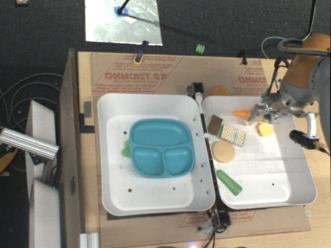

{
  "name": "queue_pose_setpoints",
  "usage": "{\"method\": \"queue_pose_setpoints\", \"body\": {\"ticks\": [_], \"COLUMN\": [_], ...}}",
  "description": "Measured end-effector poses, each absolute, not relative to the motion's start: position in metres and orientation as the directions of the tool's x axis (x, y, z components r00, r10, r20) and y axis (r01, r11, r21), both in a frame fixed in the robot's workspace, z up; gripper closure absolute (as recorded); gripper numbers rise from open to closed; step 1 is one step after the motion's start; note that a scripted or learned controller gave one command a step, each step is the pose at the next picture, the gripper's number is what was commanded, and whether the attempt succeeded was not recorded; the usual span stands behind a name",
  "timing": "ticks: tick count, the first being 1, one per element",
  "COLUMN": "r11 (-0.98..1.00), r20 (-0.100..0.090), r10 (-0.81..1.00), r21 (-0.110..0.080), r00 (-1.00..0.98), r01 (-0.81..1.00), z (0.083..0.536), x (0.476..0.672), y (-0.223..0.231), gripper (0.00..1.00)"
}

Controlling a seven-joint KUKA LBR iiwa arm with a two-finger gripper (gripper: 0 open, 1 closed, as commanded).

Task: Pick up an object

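Yellow piece is lying in the right bin near its far edge, just below the gripper — whose fingers are hanging spread, gripping nothing (probably lining up) — beside an orange wedge.

I can read "CHEMCAST GP" in red on the brown board behind the bins; its right-hand repeat is too cut off to read.
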State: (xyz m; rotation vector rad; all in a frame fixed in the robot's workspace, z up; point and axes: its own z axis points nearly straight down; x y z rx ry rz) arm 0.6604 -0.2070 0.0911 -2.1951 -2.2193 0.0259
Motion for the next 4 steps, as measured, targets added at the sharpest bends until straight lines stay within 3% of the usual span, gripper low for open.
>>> {"method": "queue_pose_setpoints", "body": {"ticks": [1,2,3,4], "r11": [0.008,0.005,-0.002,0.008], "r20": [0.000,0.000,0.004,-0.007], "r10": [1.000,1.000,1.000,1.000], "r21": [0.009,0.003,0.010,0.010], "r00": [-0.008,-0.005,0.002,-0.008], "r01": [1.000,1.000,1.000,1.000], "z": [0.181,0.175,0.086,0.091], "x": [0.622,0.622,0.599,0.674], "y": [-0.155,-0.158,-0.173,-0.196], "gripper": [1.00,0.00,0.00,0.00]}}
